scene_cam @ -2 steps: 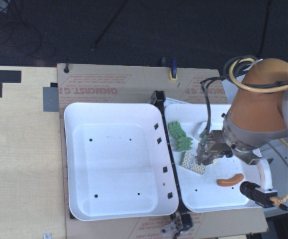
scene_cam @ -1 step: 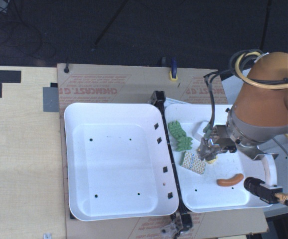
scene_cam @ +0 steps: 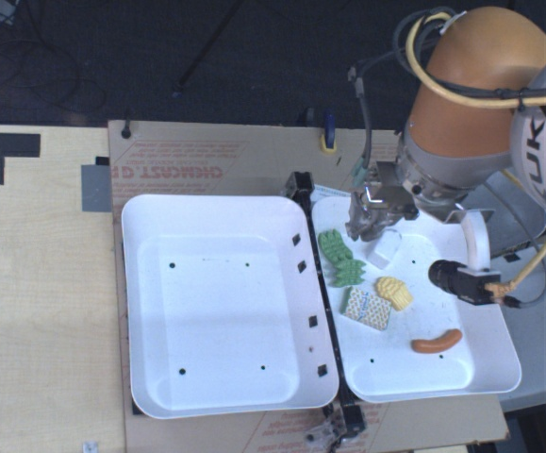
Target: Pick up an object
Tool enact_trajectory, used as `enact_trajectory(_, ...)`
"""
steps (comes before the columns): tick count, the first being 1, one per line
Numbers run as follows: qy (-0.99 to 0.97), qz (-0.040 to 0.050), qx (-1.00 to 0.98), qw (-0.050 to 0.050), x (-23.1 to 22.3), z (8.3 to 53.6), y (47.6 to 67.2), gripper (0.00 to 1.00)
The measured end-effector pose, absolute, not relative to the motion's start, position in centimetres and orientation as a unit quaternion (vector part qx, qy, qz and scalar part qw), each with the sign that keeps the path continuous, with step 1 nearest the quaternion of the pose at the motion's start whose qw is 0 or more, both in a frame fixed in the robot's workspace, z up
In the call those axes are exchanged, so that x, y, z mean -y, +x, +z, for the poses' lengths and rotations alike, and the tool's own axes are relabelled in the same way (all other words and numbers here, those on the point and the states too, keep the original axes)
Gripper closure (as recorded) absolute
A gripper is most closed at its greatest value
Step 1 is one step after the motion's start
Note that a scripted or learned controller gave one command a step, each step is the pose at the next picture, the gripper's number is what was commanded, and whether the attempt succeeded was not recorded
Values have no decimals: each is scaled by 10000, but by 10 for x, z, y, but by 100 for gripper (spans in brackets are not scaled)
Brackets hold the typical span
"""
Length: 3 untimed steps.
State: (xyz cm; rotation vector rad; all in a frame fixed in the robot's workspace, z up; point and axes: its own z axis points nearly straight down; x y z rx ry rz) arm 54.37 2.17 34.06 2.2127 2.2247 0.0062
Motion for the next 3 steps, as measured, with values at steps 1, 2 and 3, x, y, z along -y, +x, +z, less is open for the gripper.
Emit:
enact_trajectory(1,7061,-20,-7081,-25,-53,329,506,100)
enact_trajectory(2,7034,39,-7108,11,-143,423,515,100)
enact_trajectory(3,7055,35,-7087,18,-198,501,574,100)
